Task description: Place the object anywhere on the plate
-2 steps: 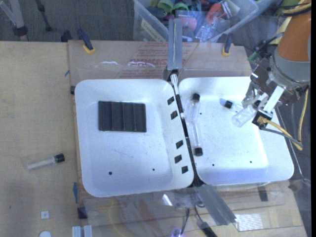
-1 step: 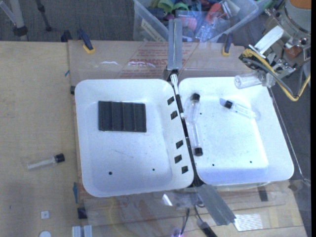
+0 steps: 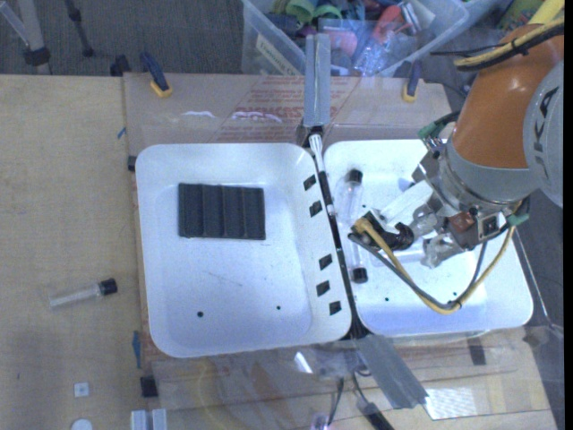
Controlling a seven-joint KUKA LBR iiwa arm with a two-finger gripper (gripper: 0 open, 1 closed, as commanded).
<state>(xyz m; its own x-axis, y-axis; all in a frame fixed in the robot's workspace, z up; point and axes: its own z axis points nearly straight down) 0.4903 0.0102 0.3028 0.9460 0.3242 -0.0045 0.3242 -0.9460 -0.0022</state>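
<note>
A dark ribbed rectangular plate (image 3: 221,211) lies flat in the left bin (image 3: 161,267), toward its upper left. The gripper (image 3: 436,249) hangs low over the middle of the right bin (image 3: 501,303), under the grey and orange arm. A small clear vial with a black cap (image 3: 354,183) lies in the right bin near the divider, up and left of the gripper. A second clear vial with a black cap (image 3: 358,269) lies lower along the divider, left of the gripper. Nothing shows between the gripper and the bin floor.
A divider with black clips (image 3: 324,240) runs between the bins. Another clear vial with a black cap (image 3: 82,293) lies on the bench left of the bins. A clear tub of coloured toys (image 3: 358,16) stands behind the bins.
</note>
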